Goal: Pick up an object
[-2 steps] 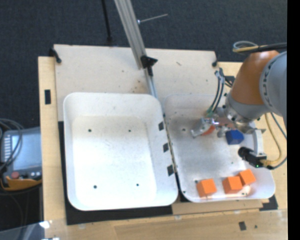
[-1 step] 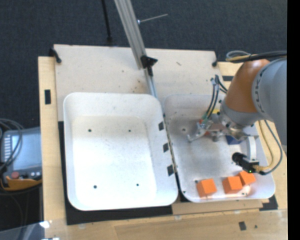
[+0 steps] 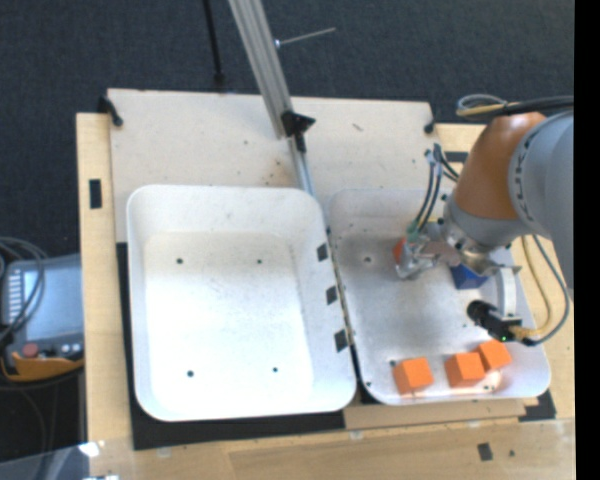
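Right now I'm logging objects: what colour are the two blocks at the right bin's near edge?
Both blocks are orange, shown in the camera view.

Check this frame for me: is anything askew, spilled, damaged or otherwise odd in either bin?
Nothing stands out. Two orange blocks sit near the front edge of the right bin, beside a pale object too small to identify. The gripper is low over that bin, with a blue object beside it. Both bins look intact.
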Controlling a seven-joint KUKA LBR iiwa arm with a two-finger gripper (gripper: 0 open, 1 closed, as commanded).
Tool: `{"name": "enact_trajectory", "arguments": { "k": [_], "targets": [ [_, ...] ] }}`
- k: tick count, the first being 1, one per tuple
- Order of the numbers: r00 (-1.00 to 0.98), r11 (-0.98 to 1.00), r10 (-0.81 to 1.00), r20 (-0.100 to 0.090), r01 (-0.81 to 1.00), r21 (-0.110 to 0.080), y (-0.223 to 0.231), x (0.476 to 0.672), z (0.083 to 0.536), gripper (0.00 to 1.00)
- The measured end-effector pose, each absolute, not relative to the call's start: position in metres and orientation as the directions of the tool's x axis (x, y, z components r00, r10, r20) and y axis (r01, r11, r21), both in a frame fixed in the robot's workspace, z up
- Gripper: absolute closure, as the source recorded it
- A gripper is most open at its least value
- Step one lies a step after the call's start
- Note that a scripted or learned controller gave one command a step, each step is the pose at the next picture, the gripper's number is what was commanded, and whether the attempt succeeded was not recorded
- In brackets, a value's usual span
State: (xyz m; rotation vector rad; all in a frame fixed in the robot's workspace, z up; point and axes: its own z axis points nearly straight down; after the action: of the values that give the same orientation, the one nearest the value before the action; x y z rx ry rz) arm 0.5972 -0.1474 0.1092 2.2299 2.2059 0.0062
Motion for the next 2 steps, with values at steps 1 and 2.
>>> {"name": "enact_trajectory", "arguments": {
  "k": [1, 2],
  "targets": [
    [0.007, -0.007, 1.0, 0.0, 1.0, 0.006, -0.146, 0.595, 0.154, 1.0],
    [-0.004, 0.004, 1.0, -0.001, 1.0, 0.008, -0.139, 0.592, 0.211, 1.0]
  ]
}}
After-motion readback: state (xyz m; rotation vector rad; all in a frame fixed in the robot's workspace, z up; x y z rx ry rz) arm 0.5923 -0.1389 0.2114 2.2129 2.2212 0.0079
